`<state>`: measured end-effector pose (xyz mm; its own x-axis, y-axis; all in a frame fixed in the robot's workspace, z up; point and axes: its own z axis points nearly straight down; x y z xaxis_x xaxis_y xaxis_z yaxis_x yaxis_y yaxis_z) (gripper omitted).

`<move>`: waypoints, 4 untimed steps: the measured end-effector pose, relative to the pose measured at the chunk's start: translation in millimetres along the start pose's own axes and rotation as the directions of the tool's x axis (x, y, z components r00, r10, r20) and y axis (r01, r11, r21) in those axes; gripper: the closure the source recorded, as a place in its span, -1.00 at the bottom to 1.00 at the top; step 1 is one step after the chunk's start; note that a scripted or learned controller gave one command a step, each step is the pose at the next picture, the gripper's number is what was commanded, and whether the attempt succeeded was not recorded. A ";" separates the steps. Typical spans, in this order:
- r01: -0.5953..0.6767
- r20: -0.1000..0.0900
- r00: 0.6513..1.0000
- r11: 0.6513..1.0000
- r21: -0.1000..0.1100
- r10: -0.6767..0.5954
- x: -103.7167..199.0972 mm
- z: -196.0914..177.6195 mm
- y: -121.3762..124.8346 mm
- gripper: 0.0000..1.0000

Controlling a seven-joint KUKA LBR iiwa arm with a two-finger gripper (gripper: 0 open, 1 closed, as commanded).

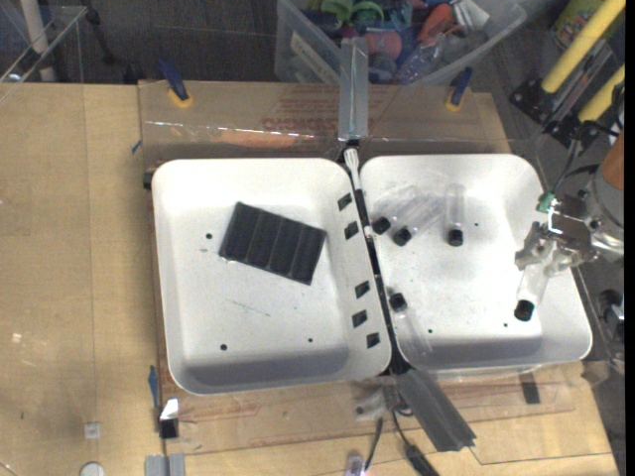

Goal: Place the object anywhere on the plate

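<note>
Right bin [496,335]: clear bottle [527,288] hangs under tool [544,249].

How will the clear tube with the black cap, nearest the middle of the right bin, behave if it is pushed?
The clear tube looks round, so it would probably roll across the right bin rather than slide. It seems empty and see-through, so it is likely light. Its glossy plastic may be slippery to grip.

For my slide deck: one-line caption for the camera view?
Pincer at right bin over clear tubes; dark plate lies in left bin.
</note>
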<state>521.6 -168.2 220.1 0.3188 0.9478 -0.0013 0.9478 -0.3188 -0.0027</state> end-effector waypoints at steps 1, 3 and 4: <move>-0.219 0.000 0.976 0.976 -0.002 0.219 -16.9 -26.2 50.2 1.00; -0.565 -0.001 0.825 0.825 -0.001 0.565 -41.3 -92.6 33.6 1.00; -0.571 0.000 0.821 0.821 0.002 0.571 -62.5 -137.2 -24.0 1.00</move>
<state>479.4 -219.7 357.4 0.8032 0.5957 -0.0025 0.5957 -0.8032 -0.0034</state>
